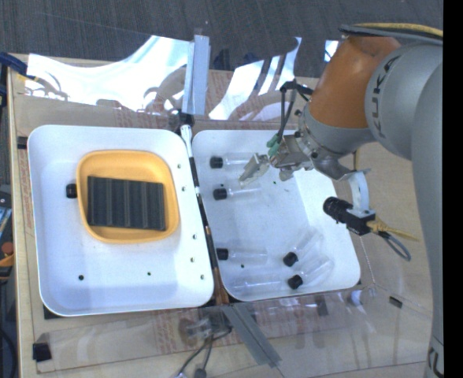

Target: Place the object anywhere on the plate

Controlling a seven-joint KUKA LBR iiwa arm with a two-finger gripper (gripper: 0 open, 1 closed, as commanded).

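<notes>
Closest to the lens is my own arm (389, 93), grey with an orange band above the wrist, reaching in from the right and hanging over the far right part of the scene. Below it the bench (121, 333) carries two shallow white bins side by side, their inner rims touching.

The left bin (58, 274) holds the yellow plate (125, 164), a rounded-corner dish lying flat in the bin's far half. A dark ridged block (129, 201) lies flat on the plate and covers most of its floor.

The right bin (255, 219) is the one I am working over. My gripper (255, 168) hangs above its far half, pointing towards the left bin, well apart from the plate. Whether it is open or closed I cannot tell from this angle, and I cannot make out anything held in it.

Several clear tubes with black caps lie in the right bin. One tube (216, 162) lies near the far left corner, just left of my gripper, and a second (220, 194) lies just in front of it. A third (222, 253) rests against the left wall nearer the camera. Two more caps (290, 258) sit close together in the near right corner.

Smallest of all, a little black piece (72, 190) lies on the left bin's floor, just beside the plate's left rim.
</notes>
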